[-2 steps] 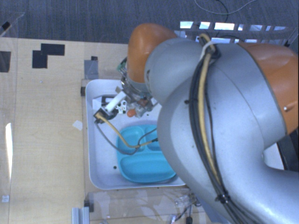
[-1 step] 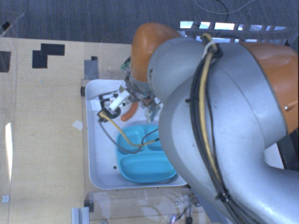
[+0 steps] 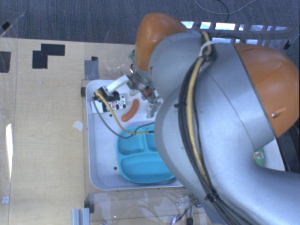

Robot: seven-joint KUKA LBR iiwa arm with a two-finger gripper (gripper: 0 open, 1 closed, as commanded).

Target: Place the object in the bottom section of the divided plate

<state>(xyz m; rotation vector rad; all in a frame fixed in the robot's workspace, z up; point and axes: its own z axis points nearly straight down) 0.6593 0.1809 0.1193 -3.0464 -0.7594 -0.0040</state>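
The big grey arm (image 3: 220, 125) reaches in from 3 o'clock and hangs over the white bin (image 3: 101, 158) that sits on the pale wood counter (image 3: 42, 139). Its pincer (image 3: 150, 108) is low over the far end of the bin, up near 12 o'clock. I cannot tell if the pincer is wide or narrow, because the arm is in the way, and I see nothing held in it. A little orange sausage (image 3: 130, 110) lies on the white floor of the bin. It is tilted, with one end toward 1 o'clock and the other toward 7 o'clock. The pincer is just beside it, on its 3 o'clock side. I cannot tell if they touch. The blue divided plate (image 3: 140, 161) lies in the same bin at 6 o'clock from the sausage, near it but apart from it. The plate's bottom section (image 3: 145, 170) is the big one, at the 6 o'clock end. The arm hides the 3 o'clock side of the plate. Black tape shapes (image 3: 47, 55) are stuck on the counter out at 10 o'clock from the bin. A small yellow-green thing (image 3: 259, 158) peeks out past the arm at 3 o'clock.
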